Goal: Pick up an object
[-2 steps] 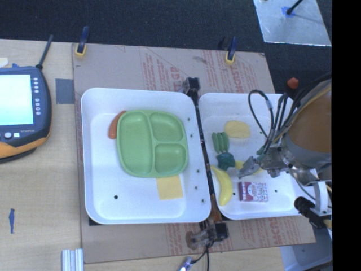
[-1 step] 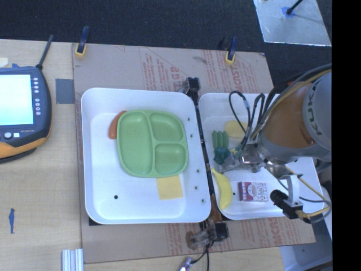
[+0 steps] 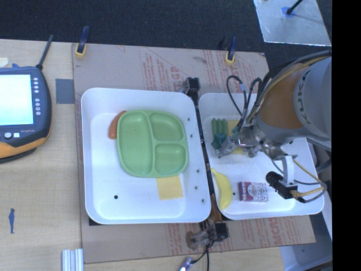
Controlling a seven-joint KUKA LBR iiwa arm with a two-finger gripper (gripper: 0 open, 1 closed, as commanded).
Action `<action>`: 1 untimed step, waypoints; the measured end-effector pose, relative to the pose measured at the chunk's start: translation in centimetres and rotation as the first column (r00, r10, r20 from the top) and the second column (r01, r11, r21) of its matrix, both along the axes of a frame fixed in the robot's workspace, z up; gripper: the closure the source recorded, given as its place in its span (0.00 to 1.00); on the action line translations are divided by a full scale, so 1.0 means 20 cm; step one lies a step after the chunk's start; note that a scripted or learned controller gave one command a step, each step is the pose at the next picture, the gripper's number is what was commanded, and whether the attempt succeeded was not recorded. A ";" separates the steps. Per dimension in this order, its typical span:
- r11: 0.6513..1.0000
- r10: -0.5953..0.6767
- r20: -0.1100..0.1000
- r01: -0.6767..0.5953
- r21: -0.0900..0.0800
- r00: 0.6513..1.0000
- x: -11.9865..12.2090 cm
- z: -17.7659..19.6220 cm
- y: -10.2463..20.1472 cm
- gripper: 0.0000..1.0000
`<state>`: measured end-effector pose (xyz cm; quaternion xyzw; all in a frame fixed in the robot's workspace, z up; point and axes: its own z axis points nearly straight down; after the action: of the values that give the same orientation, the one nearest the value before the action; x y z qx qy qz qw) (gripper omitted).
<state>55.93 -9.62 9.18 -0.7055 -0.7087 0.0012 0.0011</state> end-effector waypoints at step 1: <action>1.000 0.000 -0.001 0.000 0.001 1.000 0.36 0.00 -0.05 0.00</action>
<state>63.04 -10.52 9.16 -0.7056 -0.7086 0.0014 0.0019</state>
